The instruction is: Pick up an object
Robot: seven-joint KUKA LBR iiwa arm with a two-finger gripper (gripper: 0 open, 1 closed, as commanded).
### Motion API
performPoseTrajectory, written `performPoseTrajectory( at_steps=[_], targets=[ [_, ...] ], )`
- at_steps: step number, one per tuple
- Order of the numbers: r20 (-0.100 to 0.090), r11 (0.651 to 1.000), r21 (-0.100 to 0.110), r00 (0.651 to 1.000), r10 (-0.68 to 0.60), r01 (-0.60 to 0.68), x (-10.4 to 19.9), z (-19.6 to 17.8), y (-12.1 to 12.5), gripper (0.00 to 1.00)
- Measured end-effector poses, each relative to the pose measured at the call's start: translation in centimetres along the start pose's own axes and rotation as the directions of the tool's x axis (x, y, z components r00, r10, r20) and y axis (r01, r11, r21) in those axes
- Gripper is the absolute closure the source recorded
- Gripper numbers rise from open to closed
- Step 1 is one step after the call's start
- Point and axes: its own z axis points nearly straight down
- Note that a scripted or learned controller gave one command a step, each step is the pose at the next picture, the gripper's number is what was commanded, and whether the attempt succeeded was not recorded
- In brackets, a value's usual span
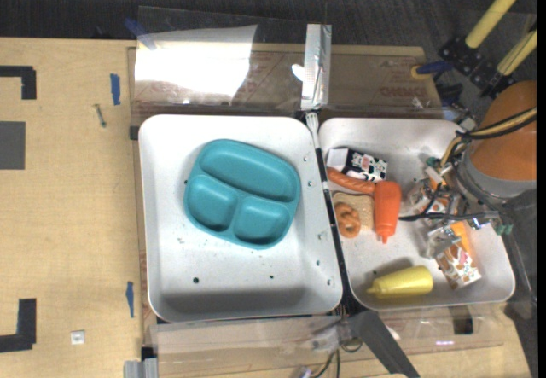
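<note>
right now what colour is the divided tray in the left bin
Teal, clearest in the camera view: tray.

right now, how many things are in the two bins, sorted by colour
Teal: 1, the divided plate in the left bin
Orange: 3, a carrot-shaped toy, a flat orange strip, a pretzel-like ring
Yellow: 1, a yellow bottle
Black and white: 1, a small printed packet
Orange and white: 1, a crinkled wrapper
Total: 7

Teal tray (241, 192) in left bin (162, 146); toys fill right bin (499, 282).
</note>
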Motion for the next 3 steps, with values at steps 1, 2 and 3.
performPoseTrajectory(
  at_steps=[1, 2, 3],
  targets=[
    [0.000, 0.997, -0.001, 0.997, 0.077, -0.077, 1.2, 0.0, 0.3, 0.00],
    [-0.010, 0.962, -0.002, 0.962, 0.272, -0.272, -8.5, -1.0, 2.4, 0.00],
    [-0.008, 0.929, 0.001, 0.929, 0.369, -0.369, -2.2, -0.4, -1.6, 0.00]
  ],
)
